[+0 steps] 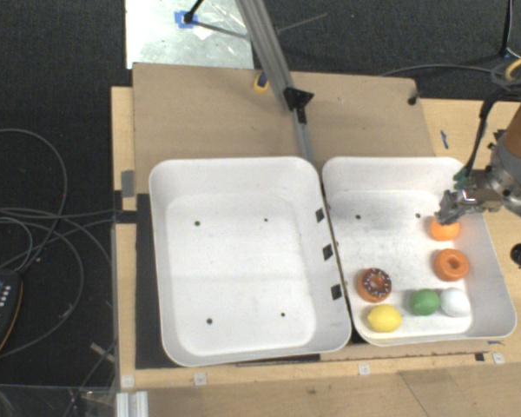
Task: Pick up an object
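Right bin (504,315), far side: small orange piece (445,229), rounded, smooth, probably light plastic and slippery; best pinched across its middle. Gripper (449,213) directly above, touching or nearly so; finger state cannot be told. Nearer: orange ring (451,264), glazed doughnut (375,284), yellow lemon (384,318), green ball (424,301), white ball (455,302).

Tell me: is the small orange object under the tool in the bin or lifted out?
In the bin. The orange object rests on the floor of the right bin, directly beneath the tool; whether the tool grips it, cannot tell.
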`<state>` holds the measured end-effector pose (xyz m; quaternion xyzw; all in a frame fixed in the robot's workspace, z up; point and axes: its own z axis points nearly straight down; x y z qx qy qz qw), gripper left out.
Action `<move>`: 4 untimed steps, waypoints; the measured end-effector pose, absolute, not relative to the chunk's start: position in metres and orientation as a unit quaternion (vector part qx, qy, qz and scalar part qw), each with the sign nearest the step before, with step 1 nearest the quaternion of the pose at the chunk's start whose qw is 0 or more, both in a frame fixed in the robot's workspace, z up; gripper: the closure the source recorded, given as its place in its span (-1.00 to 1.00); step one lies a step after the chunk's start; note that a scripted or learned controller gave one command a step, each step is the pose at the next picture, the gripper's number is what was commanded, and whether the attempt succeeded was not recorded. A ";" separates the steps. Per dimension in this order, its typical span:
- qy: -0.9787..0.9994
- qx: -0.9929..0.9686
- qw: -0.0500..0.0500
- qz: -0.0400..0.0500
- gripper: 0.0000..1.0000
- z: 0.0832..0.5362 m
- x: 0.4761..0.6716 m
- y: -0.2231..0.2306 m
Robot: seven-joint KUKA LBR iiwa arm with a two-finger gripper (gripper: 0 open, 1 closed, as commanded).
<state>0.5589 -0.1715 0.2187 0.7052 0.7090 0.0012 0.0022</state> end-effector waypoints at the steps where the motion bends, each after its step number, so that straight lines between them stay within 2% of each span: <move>1: 0.711 0.703 0.000 0.001 1.00 0.216 0.559 -0.118; 2: 0.711 0.703 -0.001 0.001 1.00 0.215 0.561 -0.060; 3: 0.711 0.703 0.000 0.001 1.00 0.209 0.575 -0.008; 4: 0.711 0.703 0.000 0.002 1.00 0.224 0.587 0.052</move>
